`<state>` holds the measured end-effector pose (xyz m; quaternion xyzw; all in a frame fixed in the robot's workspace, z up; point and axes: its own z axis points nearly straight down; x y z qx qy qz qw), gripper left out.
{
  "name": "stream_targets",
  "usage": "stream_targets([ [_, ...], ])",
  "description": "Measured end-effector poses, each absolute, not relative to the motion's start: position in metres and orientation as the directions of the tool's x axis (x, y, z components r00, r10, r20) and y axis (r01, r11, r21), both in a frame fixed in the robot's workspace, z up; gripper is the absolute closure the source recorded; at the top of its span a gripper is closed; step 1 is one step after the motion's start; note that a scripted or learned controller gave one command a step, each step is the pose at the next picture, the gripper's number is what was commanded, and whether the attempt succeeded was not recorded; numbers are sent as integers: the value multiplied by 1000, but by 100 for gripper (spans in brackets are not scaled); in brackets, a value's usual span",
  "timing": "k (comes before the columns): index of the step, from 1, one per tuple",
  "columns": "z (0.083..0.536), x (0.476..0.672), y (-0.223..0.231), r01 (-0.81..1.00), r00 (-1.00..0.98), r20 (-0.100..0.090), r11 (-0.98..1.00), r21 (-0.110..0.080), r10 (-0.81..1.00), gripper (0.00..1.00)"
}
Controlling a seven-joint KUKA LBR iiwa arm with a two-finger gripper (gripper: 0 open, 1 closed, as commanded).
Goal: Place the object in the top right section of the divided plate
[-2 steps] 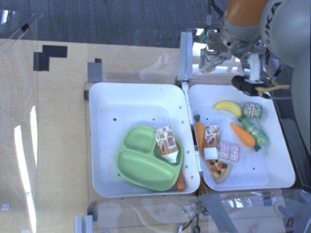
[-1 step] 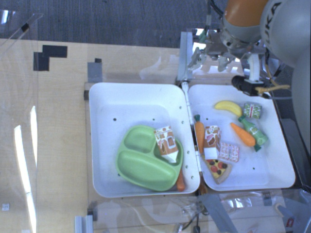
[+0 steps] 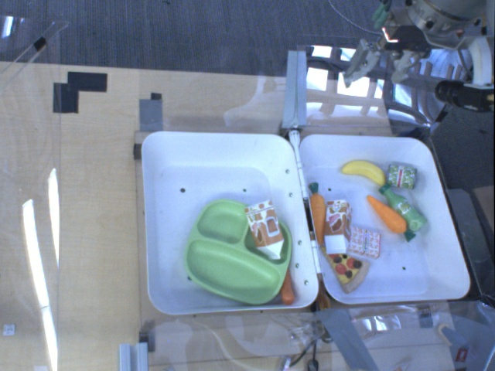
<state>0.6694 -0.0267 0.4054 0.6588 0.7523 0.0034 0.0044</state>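
1. Two fingers are seen spread wide on the gripper, and nothing is held between them. The gripper hangs above the bench beyond the far wall of the right bin.
2. A first risk is judged to lie nearest the fingers. If they were lowered straight down, only the bin wall or the bench would be met, and a blind closing there would take nothing.
3. A second risk lies farther out, among the banana, can and bottle below the fingers. A wrong thing could be taken from this crowded bin, since a second carton of similar print lies there.
4. A third risk lies farthest from the fingers, at the plate in the left bin. The carton there is seen tilted, partly over the section's rim, so it could be tipped out by any knock to the plate.
5. That carton is taken to be the task's thing. It lies well apart from the fingers, down and to the view's left of them, across the wall between the bins.
6. It is seen in the plate's top right section, so the placing is judged done or nearly so. A small carrot lies just beside the plate's near edge.
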Motion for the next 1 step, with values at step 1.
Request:
stream_targets([
  [1, 438, 669, -126, 982, -188, -5, 188, 10, 982, 0],
])
